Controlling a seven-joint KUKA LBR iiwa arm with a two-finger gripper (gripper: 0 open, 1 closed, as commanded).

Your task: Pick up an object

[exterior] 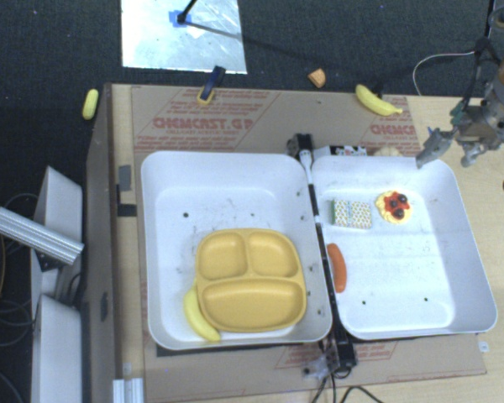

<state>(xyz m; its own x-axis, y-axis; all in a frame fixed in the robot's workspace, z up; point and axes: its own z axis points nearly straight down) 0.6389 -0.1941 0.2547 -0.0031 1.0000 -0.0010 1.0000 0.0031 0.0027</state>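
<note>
Cardboard-topped bench (235,116) on dark carpet. Left bin (164,191): yellow divided tray (250,280), banana (198,316). Right bin (454,292): hot dog (338,267), tart (394,206), patterned block (353,214). Gripper (450,148) above bin corner, fingers spread, holding nothing.

Both bins (235,175): smooth white plastic, slightly scuffed. Divided tray (250,278): matt yellow plastic. Banana (199,317), sausage (338,267): glossy toy plastic. Surface (260,116): printed brown cardboard, matt. Floor (50,49): dark rough carpet. Sheet (183,22) on floor: shiny, foil-like.

Orange sausage (338,268) flat in right bin (454,309)
</note>
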